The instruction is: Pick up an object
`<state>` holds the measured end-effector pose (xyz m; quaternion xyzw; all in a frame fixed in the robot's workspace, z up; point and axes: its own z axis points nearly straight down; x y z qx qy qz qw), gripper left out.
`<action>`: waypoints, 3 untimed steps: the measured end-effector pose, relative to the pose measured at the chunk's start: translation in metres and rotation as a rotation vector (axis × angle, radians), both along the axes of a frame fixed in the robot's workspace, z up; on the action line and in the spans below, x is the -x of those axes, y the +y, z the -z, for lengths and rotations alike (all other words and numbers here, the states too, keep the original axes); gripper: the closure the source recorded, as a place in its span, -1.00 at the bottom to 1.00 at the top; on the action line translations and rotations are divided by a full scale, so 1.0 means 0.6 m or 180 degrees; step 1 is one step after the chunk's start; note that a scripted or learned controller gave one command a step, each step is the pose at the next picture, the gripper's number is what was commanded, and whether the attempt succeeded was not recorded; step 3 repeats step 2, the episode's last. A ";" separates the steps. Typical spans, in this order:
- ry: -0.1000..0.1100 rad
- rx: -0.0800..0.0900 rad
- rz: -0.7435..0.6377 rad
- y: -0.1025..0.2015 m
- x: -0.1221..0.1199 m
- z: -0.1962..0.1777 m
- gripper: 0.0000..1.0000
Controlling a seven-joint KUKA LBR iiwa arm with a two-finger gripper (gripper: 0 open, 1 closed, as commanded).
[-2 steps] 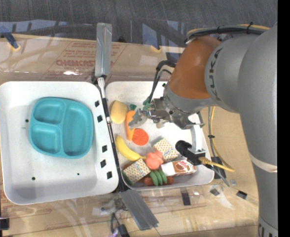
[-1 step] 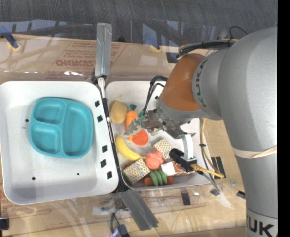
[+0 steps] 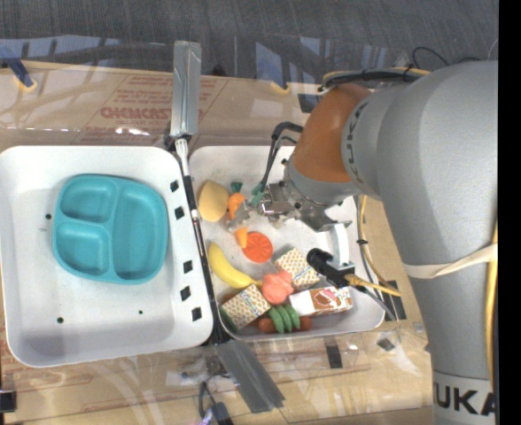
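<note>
The left bin (image 3: 30, 326) offered open floor along its near edge and left side, with only a teal tray (image 3: 110, 227) lying toward its far half. The right bin (image 3: 209, 159) was crowded: a lemon (image 3: 212, 200), a banana (image 3: 228, 268), an orange disc (image 3: 258, 247), a peach (image 3: 277, 286) and boxes (image 3: 245, 305) packed its near and left parts, leaving little floor between them. The arm (image 3: 402, 166) hung over that bin's far right corner and blocked entry from the right edge. The divider (image 3: 190, 220) between the bins carried black clips.
</note>
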<state>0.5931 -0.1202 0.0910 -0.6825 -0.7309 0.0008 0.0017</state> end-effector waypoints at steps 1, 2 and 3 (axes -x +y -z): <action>0.0002 0.0000 -0.0008 0.000 -0.001 -0.017 1.00; -0.0006 0.0005 0.0581 0.073 -0.043 -0.169 1.00; -0.0006 0.0005 0.0581 0.073 -0.043 -0.169 1.00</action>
